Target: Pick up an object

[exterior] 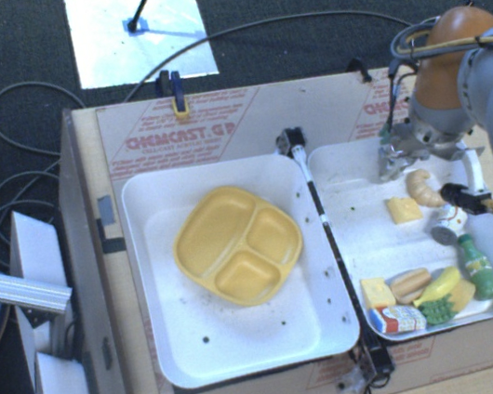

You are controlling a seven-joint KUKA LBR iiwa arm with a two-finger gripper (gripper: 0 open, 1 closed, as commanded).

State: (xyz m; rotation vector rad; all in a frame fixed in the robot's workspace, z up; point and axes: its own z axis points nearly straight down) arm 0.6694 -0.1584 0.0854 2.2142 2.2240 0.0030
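Right bin [357, 183] centre open — toy food [429, 293] crowds its near edge.

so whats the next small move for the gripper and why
Probably a short shift toward the croissant, then down. The gripper sits at the far end of the right bin with nothing seen between its fingers, and the croissant lies just beside it, next to the cheese wedge. The other food is crowded at the bin's near end.
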